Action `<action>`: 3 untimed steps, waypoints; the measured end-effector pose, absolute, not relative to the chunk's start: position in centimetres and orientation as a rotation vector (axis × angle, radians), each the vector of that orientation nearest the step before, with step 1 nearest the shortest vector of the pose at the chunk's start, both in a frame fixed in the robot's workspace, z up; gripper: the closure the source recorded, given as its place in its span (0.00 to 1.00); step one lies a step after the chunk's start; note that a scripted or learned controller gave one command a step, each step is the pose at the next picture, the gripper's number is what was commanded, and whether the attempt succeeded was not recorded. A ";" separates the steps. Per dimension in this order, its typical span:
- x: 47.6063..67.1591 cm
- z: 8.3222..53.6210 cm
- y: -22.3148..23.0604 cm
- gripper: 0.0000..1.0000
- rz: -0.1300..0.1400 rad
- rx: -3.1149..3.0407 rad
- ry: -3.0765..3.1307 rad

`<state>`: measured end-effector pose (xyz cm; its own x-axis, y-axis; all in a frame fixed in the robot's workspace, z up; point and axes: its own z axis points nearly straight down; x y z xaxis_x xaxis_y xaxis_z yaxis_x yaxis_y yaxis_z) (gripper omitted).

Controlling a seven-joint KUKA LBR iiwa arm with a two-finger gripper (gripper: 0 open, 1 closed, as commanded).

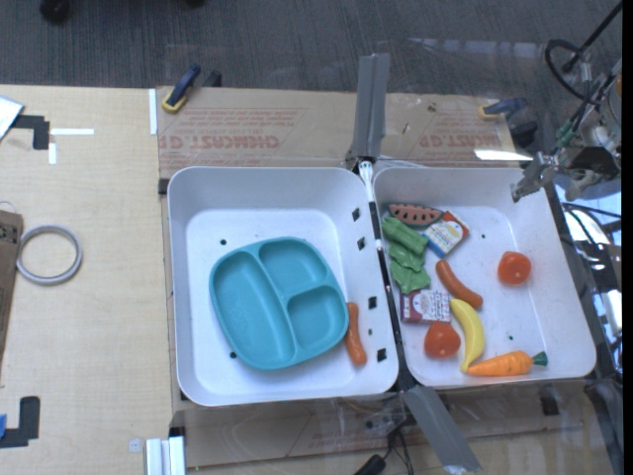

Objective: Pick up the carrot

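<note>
The carrot point(504, 364) lies flat near the 5 o'clock corner of the right bin point(554, 265), green top pointing toward 3 o'clock. Its tip just about touches the lower end of the banana point(469, 331), which sits at the carrot's 10 o'clock. A red tomato point(441, 340) is tucked against the banana at its 9 o'clock, with a small snack packet point(426, 307) right above it. Further up there's a sausage point(459, 284), some green leafy stuff point(405, 250), and another tomato point(513, 267) off alone at about 12 o'clock from the carrot. The left bin point(188, 295) has a teal divided plate point(279, 303) with a second sausage point(354, 333) beside its rim. The end effector point(539, 174) hangs beyond the right bin's 1 o'clock corner, well away from the carrot, and honestly can't tell how its grip is set.
</note>
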<state>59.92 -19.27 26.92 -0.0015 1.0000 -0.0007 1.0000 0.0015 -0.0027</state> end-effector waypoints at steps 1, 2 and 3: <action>55.3 36.7 -22.3 0.00 0.003 -2.219 -2.225; 57.3 36.9 -19.6 0.00 0.003 -2.203 -2.241; 56.7 23.3 -17.7 0.00 0.004 -2.215 -2.225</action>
<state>56.67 -17.74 23.25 -0.0046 1.0000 -0.0006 1.0000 0.0046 -0.0028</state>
